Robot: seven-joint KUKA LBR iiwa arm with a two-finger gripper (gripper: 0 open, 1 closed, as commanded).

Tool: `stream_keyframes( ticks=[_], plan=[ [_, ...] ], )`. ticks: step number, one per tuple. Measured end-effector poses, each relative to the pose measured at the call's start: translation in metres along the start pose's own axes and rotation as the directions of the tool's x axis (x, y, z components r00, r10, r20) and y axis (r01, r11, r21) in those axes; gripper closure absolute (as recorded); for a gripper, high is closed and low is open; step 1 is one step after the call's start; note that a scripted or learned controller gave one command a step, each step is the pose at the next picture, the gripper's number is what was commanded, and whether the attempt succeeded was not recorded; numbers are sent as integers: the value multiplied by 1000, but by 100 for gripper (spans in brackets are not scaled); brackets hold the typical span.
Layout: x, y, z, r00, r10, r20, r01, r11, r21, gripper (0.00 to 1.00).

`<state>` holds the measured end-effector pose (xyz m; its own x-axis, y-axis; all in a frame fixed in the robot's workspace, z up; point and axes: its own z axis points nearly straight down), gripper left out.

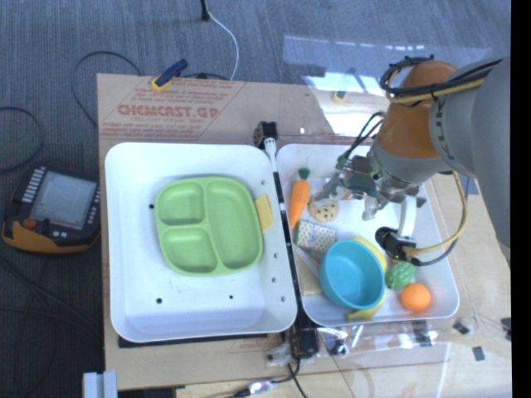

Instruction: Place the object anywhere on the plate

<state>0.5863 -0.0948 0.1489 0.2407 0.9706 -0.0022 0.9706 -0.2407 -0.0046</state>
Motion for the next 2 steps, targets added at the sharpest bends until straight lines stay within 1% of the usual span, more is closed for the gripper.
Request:
stream_keyframes(
  ticks=[2],
  plan=[
    [0,0,0,1000,0,0,0,1000,0,0]
  ],
)
